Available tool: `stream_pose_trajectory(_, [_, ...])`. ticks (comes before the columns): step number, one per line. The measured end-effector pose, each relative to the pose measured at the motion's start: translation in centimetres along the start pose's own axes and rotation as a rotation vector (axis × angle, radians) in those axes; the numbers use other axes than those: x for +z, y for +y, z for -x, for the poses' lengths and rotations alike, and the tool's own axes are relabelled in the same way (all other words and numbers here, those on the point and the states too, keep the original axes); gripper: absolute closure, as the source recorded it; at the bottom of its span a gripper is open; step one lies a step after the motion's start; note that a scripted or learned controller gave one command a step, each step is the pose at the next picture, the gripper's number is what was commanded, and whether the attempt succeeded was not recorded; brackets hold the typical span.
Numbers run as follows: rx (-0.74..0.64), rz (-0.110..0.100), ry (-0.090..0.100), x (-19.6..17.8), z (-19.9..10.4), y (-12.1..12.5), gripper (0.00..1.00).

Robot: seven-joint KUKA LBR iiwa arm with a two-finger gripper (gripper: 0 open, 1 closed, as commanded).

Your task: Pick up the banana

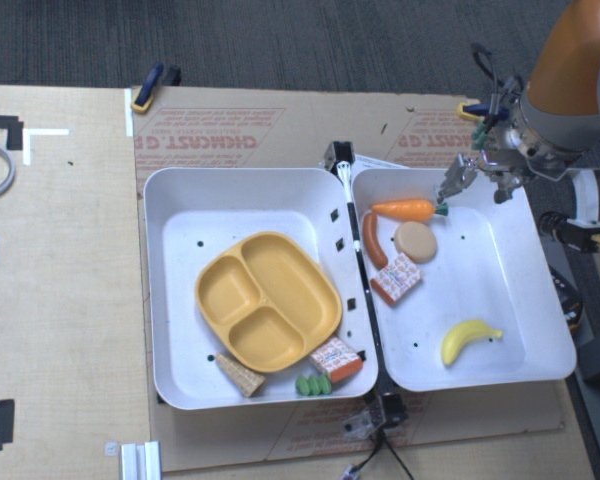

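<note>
Gripper (477, 175), fingers' state unclear, hovers near the carrot (404, 209); it risks grabbing that, not the banana (467, 341).

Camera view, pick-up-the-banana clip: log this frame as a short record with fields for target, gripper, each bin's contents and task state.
target: banana, lying in the right bin, near its front corner
gripper: above the right bin's back edge, close to the carrot, far from the banana
right bin, other contents: carrot, sausage, round beige piece, small red-and-white box
left bin: yellow divided plate, cracker, green item, small orange-and-white box
task state: banana not yet grasped
</note>
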State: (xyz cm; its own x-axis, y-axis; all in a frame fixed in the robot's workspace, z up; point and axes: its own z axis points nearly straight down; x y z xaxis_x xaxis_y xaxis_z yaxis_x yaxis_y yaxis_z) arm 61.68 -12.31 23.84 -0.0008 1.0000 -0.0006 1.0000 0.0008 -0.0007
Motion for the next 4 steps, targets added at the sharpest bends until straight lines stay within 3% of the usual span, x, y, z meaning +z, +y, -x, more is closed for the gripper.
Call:
stream_pose_trajectory(1, [-0.084, 0.001, 0.000, 1.9, 5.3, -6.7, 0.00])
stream_pose_trajectory(2, [-0.173, 0.000, 0.001, 14.7, 4.1, -12.0, 0.00])
stream_pose_trajectory(3, [-0.581, 0.002, 0.001, 14.6, 1.5, -13.9, 0.00])
stream_pose_trajectory(4, [-0.992, 0.002, 0.000, 14.6, -1.0, -13.8, 0.00])
